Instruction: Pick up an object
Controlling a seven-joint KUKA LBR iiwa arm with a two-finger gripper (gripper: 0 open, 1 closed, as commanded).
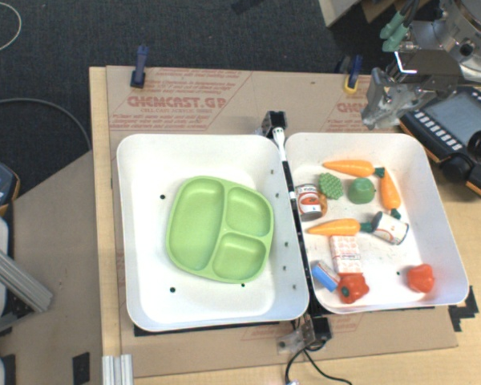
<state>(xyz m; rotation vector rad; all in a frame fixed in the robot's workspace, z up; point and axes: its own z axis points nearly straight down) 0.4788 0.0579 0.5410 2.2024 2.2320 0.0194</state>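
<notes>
While parked above the far rim of the right bin [441, 207], holding nothing visible: gripper [378, 107], clear of all contents. Cannot tell whether spread or pressed together. Behind it, grey wrist running off toward the upper right.

Below and nearer, inside the right bin, 11 loose objects:
- Along the far side, 1 orange carrot [349, 168] lying crosswise, with a second carrot [390, 188] slanting just beside its tip.
- Between them, a green round piece [361, 189] and a green textured piece [331, 185].
- Against the left wall, a small can [309, 201].
- Mid-bin, a third carrot [333, 228], touching or nearly touching a small white bottle [391, 228].
- Near side: a red-and-white box [346, 255], a blue item [324, 277], a red pepper [353, 289], and well apart to the right, a red lump [421, 278].

In the left bin [136, 215], 1 green plate [220, 228] with 3 compartments.

Under both bins, a cardboard sheet [184, 99], clamped at the far edge by a blue clamp [139, 66] and a yellow clamp [352, 77].
</notes>
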